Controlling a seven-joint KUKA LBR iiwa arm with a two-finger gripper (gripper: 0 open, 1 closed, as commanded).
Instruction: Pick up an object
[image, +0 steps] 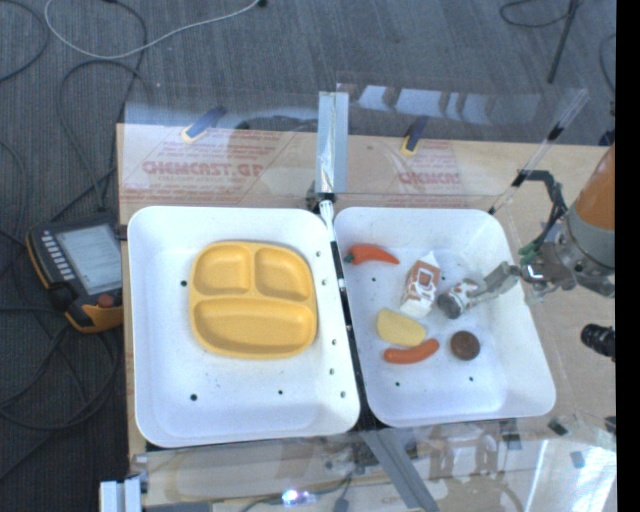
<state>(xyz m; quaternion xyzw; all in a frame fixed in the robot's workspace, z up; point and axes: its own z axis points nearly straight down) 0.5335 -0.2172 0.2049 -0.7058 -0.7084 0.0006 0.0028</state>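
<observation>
Two shallow white bins side by side on bench. Left bin (160, 400) holds a yellow divided tray (254, 300), three compartments, lying flat near the bin's middle. Right bin (520, 385) holds the loose objects: an orange-red pepper (374, 255) toward the far left part, near the divider; a small white carton with brown print (421, 285) close to the middle, tilted; a pale yellow slice (401, 327) just below the carton; an orange-red sausage-shaped piece (411, 352) touching or just beside the slice's lower edge — cannot tell which; a dark brown round disc (464, 345) to the right of the sausage piece, apart from it. Arm enters from the right, orange band visible at the frame's right margin, grey wrist below it. Gripper (462, 298) extends leftward at a low slant into the right bin, tip sitting just right of the carton and above the brown disc. Tip region blurred, with a small pale and reddish shape at its end; cannot tell whether that is part of the tool or an object, and cannot tell whether the pincer is wide, narrow or closed on anything. Nothing seen lifted clear of the bin floor. Outside the bins — a handheld control pendant (80, 268) with a screen on the floor to the left, cables across the dark carpet.
</observation>
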